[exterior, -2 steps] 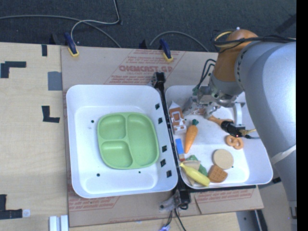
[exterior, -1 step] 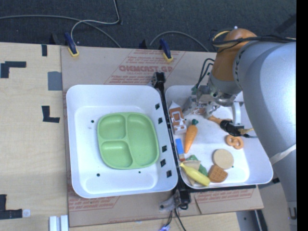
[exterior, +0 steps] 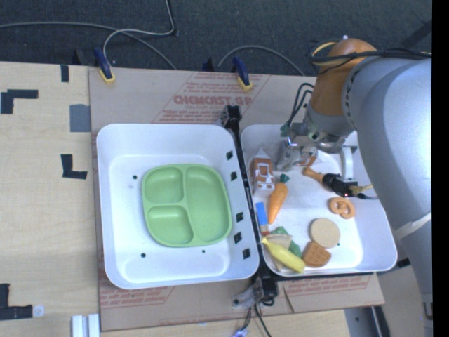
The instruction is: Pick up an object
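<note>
Orange plastic toy carrot (exterior: 278, 199) with green top lies in right white bin (exterior: 372, 258), tip toward near edge. Gripper (exterior: 293, 151) hovers just beyond carrot's green end, low over bin; opening of its grasp cannot be told, nothing seen held. Beside carrot: blue block (exterior: 261, 213) on left, round tan cracker (exterior: 325, 232) and brown pretzel (exterior: 342, 206) on right. Yellow banana (exterior: 283, 255) nearer front. Green divided plate (exterior: 186, 205) sits in left white bin (exterior: 119, 188), well apart from carrot.
</note>
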You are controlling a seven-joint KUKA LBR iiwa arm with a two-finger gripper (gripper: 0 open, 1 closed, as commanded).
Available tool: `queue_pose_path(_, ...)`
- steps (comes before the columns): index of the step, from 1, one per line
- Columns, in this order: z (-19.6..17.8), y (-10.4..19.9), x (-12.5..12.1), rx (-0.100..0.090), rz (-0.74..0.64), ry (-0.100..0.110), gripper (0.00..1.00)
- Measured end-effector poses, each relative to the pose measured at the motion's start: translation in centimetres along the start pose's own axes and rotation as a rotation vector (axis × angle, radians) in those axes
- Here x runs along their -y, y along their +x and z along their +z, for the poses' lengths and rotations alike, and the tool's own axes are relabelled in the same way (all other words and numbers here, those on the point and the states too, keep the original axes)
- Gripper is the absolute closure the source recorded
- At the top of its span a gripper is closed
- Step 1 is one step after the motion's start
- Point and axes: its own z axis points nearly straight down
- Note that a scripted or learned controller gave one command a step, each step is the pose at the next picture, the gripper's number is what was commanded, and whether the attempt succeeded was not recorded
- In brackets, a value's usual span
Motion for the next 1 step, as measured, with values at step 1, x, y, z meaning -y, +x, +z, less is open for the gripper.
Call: queue_pose_path(1,0.01,-0.08,0.02,0.001,0.001,0.000,0.00)
